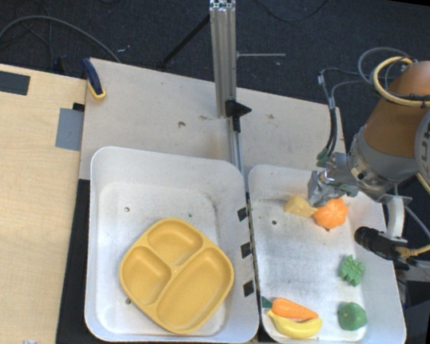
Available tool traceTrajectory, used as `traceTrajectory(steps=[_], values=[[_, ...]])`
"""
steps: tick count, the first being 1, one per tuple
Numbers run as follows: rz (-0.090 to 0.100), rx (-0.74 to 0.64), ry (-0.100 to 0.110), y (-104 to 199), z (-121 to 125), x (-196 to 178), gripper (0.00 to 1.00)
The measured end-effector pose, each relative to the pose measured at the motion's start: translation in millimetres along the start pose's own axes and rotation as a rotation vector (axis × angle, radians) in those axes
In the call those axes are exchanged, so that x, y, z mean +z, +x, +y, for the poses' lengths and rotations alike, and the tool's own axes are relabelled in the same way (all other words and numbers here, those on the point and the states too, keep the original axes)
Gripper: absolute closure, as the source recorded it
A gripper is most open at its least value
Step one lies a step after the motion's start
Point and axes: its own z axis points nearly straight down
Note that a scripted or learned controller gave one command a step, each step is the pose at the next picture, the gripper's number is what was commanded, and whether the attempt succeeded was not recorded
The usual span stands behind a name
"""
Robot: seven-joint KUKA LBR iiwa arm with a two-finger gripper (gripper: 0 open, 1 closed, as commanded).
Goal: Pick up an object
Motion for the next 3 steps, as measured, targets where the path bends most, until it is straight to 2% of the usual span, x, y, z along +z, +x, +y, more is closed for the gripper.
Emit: traceTrajectory(steps=[1,3], values=[[0.001,0.0,0.004,-1,0,-27,1.0],[0.002,-0.003,0.009,90,-40,-39,1.0]])
